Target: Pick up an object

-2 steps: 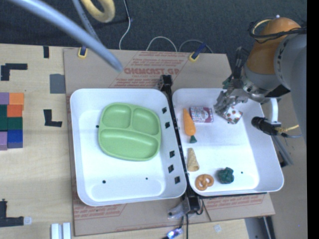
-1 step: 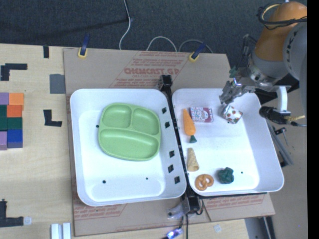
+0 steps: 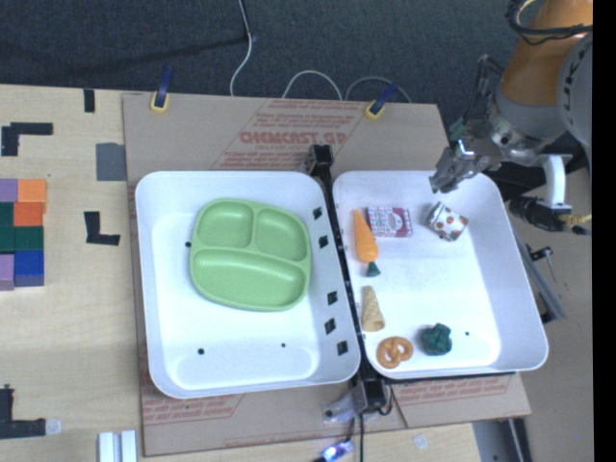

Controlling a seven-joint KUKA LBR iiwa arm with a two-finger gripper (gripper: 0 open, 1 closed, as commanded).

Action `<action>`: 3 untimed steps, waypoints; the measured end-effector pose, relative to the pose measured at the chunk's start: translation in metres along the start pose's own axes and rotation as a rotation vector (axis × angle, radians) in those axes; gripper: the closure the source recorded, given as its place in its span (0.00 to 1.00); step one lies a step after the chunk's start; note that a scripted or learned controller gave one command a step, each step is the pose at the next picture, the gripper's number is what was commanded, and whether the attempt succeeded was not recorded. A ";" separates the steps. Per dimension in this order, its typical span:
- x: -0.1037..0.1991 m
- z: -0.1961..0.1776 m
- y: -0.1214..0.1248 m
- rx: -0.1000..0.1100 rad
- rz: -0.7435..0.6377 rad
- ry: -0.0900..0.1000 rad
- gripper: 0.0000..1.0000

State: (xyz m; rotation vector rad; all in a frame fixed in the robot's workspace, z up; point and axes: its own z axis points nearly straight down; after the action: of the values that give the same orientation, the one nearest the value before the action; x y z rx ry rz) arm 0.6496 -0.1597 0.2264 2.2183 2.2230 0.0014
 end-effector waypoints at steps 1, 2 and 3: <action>0.041 -0.006 -0.022 0.003 -0.001 0.001 1.00; 0.094 -0.014 -0.043 0.004 -0.003 0.002 1.00; 0.139 -0.019 -0.062 0.004 -0.003 0.002 1.00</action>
State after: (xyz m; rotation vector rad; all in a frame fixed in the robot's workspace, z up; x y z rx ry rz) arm 0.5871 -0.0212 0.2455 2.2173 2.2297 -0.0009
